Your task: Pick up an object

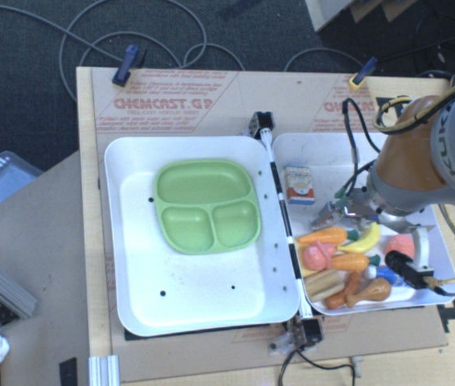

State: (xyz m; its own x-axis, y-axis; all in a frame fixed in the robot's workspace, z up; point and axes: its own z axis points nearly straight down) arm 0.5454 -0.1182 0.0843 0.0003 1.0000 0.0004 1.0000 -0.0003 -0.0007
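Observation:
My gripper point(334, 212) is low over the middle of the right bin point(324, 147), reaching in from the right under the grey and orange arm. Just below it lie an orange carrot point(324, 236) and a yellow banana point(360, 242). Whether the gripper touches either one I cannot tell, and nothing is seen held in it. A small white, blue and red carton point(298, 183) lies a little up and to the left of the gripper. Nearer the bin's front are a pink toy point(317, 256), a second orange piece point(350, 261), a tan roll point(324, 282) and a brown drumstick point(370, 291).
The left bin point(131, 240) holds a green divided plate point(207, 206) in its upper half. A raised divider point(280, 215) runs between the two bins. Another pink piece point(401, 243) sits at the right bin's right side, partly under the arm.

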